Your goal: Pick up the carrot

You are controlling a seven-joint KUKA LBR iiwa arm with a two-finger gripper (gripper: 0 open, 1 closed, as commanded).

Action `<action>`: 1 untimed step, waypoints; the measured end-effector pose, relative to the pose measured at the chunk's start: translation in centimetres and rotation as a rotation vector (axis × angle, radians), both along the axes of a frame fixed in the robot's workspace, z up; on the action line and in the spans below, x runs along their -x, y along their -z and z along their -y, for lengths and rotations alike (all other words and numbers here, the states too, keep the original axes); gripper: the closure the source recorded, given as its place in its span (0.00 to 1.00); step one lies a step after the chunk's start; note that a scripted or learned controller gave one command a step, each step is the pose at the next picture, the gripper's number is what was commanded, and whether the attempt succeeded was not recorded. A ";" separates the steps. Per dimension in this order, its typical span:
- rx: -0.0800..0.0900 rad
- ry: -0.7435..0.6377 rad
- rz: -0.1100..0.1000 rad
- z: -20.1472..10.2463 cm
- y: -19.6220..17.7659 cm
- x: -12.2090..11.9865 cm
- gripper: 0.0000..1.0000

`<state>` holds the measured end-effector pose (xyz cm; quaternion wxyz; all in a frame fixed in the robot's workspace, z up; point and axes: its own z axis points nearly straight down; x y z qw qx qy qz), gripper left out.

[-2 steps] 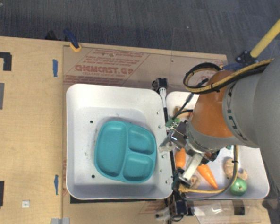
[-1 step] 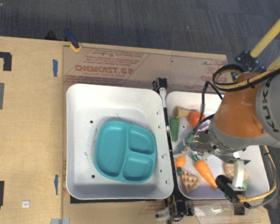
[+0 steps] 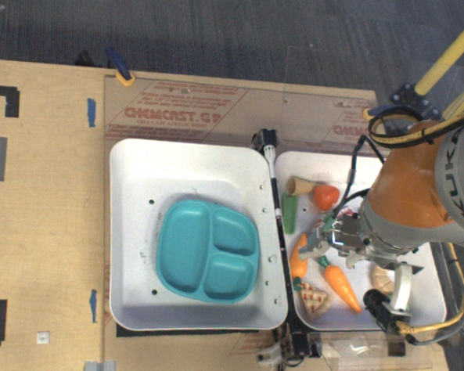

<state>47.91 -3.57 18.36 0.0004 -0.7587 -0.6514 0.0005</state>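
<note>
The grey-and-orange arm [image 3: 408, 195] looms at the frame's right, its gripper [image 3: 332, 235], whose opening I cannot tell, hovering just above-left of the carrot [image 3: 342, 287], which lies in the right bin [image 3: 436, 307] slanting upper-left to lower-right, so crowding toy food could spoil a grasp.

One fixed camera looks down at a slant from above the bench [image 3: 42, 208], far enough off to take in both white bins [image 3: 127, 237] side by side, with the arm [image 3: 412, 192] entering from the right
</note>
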 end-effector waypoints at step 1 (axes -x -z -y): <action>-0.001 -0.224 -0.002 5.9 4.8 0.1 0.00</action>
